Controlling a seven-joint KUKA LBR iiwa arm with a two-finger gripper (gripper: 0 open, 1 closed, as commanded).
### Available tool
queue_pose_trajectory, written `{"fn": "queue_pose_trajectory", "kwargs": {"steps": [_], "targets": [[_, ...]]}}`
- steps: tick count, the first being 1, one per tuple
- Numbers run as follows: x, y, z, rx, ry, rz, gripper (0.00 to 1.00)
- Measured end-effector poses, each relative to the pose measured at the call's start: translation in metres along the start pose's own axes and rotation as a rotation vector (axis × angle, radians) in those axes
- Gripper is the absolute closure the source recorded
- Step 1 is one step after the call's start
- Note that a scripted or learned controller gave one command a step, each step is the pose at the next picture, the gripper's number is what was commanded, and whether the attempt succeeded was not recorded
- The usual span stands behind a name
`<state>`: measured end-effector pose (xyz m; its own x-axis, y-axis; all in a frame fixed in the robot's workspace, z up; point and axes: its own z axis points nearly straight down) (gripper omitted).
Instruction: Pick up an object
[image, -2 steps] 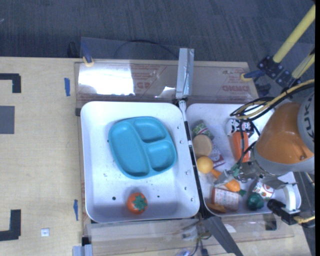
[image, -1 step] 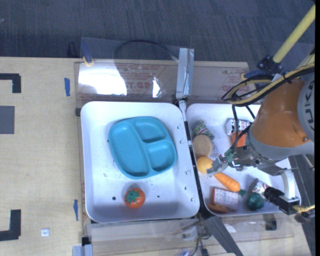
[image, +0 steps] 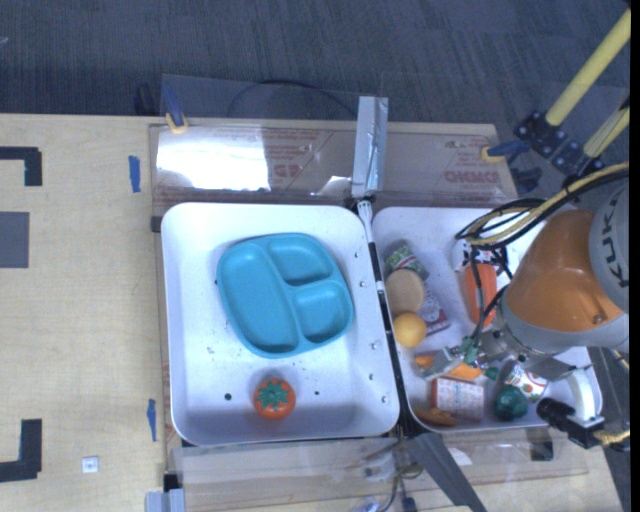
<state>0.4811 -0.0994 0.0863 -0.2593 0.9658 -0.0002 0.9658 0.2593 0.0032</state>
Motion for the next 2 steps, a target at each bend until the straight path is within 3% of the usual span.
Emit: {"fn": "queue_pose_trajectory", "kwargs": {"steps": [1,2], "targets": [[-0.001,0.003,-0.010,-0.008,-0.004,0.002,1.00],[0.032,0.070,-0.098,0.000,0.000,0.136,1.00]]}}
